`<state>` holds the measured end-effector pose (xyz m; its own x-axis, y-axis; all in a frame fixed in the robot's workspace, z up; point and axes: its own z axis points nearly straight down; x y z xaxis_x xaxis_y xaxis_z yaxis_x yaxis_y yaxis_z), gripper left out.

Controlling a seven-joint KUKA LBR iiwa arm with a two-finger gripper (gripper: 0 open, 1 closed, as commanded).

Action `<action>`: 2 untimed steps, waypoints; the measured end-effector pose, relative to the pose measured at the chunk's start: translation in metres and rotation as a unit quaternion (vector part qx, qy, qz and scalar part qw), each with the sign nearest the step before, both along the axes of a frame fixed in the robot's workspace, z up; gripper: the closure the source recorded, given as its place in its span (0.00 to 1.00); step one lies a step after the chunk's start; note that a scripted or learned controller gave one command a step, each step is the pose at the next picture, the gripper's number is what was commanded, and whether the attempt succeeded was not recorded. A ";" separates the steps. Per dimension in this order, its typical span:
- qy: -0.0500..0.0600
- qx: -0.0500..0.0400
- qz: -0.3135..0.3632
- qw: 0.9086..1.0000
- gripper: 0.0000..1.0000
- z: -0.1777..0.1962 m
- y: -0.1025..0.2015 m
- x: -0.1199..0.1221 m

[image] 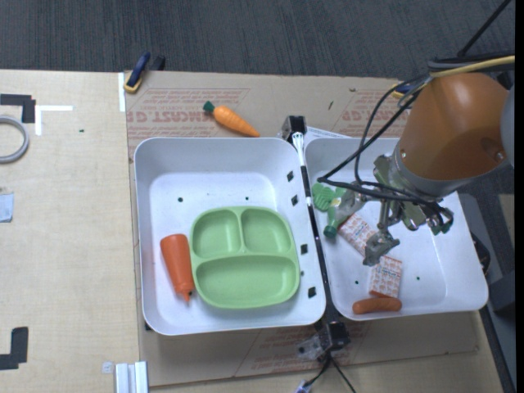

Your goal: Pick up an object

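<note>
Camera view: the gripper [378,250] hangs low in the right bin [458,297], near its middle, over two snack packets [370,252] — likely the target. The arm [454,129] leans in from the right, wrist down — the grip itself I cannot tell.

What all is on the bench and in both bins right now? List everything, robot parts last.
Divided plate: 1, green, left bin.
Carrot: 1, orange, left bin, beside the plate.
Carrot: 1, orange, on cardboard behind the left bin.
Snack packets: 2, white and red, right bin.
Green toy: 1, right bin's left side.
Sausage: 1, orange-red, right bin's front edge.
Bins: 2, white.
Clip: 1, blue and yellow, cardboard's back corner.
Gripper: 1, grey, over right bin.
</note>
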<state>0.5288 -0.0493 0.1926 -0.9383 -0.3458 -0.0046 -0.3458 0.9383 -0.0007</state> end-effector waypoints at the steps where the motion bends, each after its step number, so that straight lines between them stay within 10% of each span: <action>1: 0.001 0.000 -0.110 0.994 0.00 -0.065 -0.047 -0.029; 2: 0.000 0.001 -0.289 0.957 0.00 -0.090 -0.053 -0.008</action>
